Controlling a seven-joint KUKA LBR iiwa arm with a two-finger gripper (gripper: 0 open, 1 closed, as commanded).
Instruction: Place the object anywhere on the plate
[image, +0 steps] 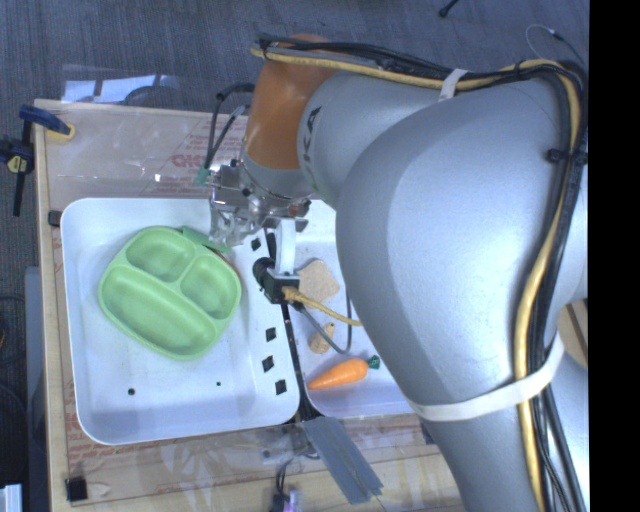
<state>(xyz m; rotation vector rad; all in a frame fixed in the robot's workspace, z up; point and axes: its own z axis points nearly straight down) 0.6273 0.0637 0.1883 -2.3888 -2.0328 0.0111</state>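
A light green divided plate (170, 290) lies in the left bin (110, 410). My gripper (228, 228) hangs over the plate's far right rim, just below the orange wrist band. A small dark green and reddish shape (205, 240) shows at the rim right under the gripper; I cannot make out what it is or whether it is held. In the right bin lie an orange carrot (338, 375), a tan bread slice (318, 283) and a small tan piece (320, 339).
The big grey arm (450, 230) covers most of the right bin (360, 405). A yellow cable (325, 315) runs across the divider between the bins. Blue clamps (45, 122) sit at the bench's far left corner.
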